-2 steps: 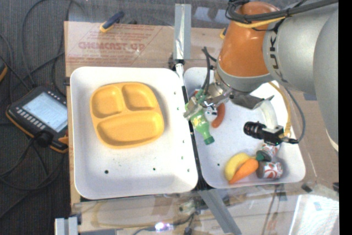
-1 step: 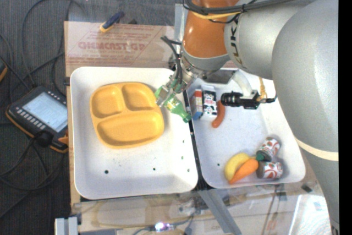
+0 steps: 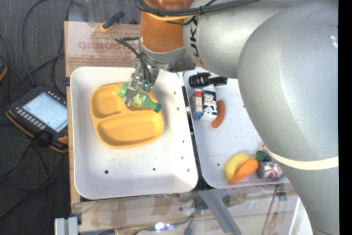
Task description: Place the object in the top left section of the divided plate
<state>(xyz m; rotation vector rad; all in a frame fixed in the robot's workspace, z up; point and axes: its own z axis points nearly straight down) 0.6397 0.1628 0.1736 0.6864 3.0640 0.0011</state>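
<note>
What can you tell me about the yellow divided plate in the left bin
The divided plate is yellow-orange, looks like smooth plastic, with rounded corners and raised ridges splitting it into one long section near the camera and smaller ones behind. It lies flat on the floor of the left bin, toward the far side. A small green bottle lies over its far right part, under the gripper.

The bulky grey KUKA arm (image 3: 275, 63) reaches in from the right and fills much of that side of the view, its rounded links sweeping up and leftward to the glossy orange band (image 3: 165, 14) above the wrist. Below that band the wrist points downward, ending in the small two-finger gripper (image 3: 136, 89), which hangs low beneath it.
</note>
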